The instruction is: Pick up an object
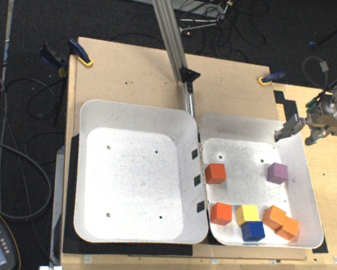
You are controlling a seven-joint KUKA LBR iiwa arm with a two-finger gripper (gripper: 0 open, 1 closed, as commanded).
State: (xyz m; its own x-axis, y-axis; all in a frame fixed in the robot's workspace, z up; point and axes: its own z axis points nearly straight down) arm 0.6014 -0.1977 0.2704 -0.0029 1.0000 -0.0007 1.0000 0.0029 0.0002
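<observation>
Purple block [277, 173] near open gripper [300, 131], right bin [239, 148].

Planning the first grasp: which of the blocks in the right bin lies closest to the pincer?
The purple block, alone near the right bin's far right side, just below the pincer. The orange, yellow and blue blocks lie farther toward the front.

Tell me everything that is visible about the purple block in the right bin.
The purple block is a small cube of plain, matte purple with no markings, probably foam or painted wood. It sits flat on the floor of the right bin, slightly turned relative to the bin's walls, in the bin's right half toward the far side. It stands alone: nothing touches it. The orange and yellow blocks lie apart from it. The gripper is above the bin's far right edge, not on it.
</observation>
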